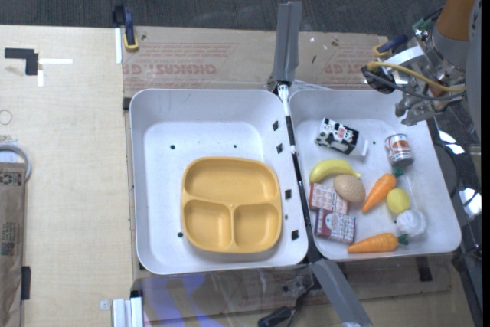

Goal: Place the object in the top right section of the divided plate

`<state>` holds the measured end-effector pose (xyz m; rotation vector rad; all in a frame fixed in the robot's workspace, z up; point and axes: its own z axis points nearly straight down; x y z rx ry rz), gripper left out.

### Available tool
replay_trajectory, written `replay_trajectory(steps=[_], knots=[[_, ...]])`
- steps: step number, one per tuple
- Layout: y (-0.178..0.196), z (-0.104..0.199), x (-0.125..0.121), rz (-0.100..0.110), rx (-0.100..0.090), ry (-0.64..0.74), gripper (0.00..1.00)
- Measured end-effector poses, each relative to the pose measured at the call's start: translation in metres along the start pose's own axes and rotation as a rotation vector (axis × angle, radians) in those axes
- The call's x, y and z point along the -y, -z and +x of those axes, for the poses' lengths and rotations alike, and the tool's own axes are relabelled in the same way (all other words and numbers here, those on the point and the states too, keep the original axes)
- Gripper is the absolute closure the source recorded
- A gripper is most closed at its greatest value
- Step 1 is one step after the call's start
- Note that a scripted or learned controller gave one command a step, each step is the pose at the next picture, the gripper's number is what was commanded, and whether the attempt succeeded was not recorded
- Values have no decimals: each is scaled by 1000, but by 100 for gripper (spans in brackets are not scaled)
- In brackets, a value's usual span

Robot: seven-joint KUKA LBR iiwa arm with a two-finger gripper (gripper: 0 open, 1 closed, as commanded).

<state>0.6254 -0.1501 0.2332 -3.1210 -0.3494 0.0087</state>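
The arm enters at the upper right of the frame, cut off by the edge, its orange band only partly in view. The end effector (pixel 419 99) sits over the upper right corner of the right bin (pixel 452 237), tangled in cables and metal parts — whether it is open or closed, or has anything in it, I cannot tell.

The plate (pixel 231 204), yellow and divided into three sections, lies in the left bin (pixel 145 188), toward its lower middle; one wide section runs across the top and two smaller ones sit below. Nothing rests on it.

The right bin carries the loose things. A black-and-white carton (pixel 337 135) lies near the top, a small can (pixel 398 149) to its right, close under the end effector. Lower down a banana (pixel 331 168) curves just above a tan egg-like thing (pixel 349 188), which touches two red-and-white boxes (pixel 331 212). One carrot (pixel 378 192) leans at a slant in the middle, another (pixel 374 243) lies along the bottom edge. A lemon (pixel 397 200) sits to the right, and just below it a pale, clear lump (pixel 410 222) that is hard to make out.

A grey post (pixel 288 42) stands where the bins meet at the top. The bench (pixel 61 165) stretches away at left — a brown bag (pixel 11 241) is cut off at the left edge.
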Motion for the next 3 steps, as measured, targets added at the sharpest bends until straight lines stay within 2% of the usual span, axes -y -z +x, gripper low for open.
replay_trajectory(steps=[1, 2, 3], knots=[[-43, 31, 64, 0, -1, -23, 100], [-71, 33, 51, 0, 0, -25, 100], [-42, 51, 150, -1, -3, -24, 100]])
